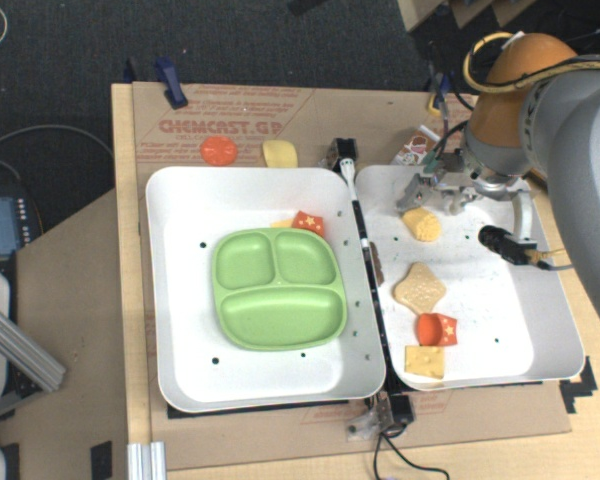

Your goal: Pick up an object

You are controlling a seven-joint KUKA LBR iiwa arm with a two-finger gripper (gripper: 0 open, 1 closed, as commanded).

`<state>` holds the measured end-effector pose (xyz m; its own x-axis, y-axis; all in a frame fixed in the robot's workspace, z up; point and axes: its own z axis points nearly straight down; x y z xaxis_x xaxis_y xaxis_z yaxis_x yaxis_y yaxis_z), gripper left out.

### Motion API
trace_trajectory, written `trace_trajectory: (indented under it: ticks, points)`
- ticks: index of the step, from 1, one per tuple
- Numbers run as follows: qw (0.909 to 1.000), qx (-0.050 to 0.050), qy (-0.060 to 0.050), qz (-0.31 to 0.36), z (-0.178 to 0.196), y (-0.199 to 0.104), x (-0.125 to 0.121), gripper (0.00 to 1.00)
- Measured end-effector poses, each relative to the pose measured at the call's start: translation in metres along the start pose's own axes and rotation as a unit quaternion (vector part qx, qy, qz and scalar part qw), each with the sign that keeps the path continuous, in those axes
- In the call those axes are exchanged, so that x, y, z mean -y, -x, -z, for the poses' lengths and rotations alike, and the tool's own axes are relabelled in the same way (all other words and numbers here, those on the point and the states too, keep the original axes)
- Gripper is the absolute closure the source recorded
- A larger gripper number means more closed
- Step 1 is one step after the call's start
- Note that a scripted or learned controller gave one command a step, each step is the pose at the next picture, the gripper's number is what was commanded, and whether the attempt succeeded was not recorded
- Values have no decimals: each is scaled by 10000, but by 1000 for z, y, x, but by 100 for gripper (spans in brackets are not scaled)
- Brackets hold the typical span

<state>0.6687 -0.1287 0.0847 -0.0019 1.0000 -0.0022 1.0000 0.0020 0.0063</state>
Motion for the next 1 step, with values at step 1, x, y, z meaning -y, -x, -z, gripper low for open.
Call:
trace_trajectory:
  ticks: [1]
  points:
    - [10000, -15, -40, 2, 0, -26, 2, 0]
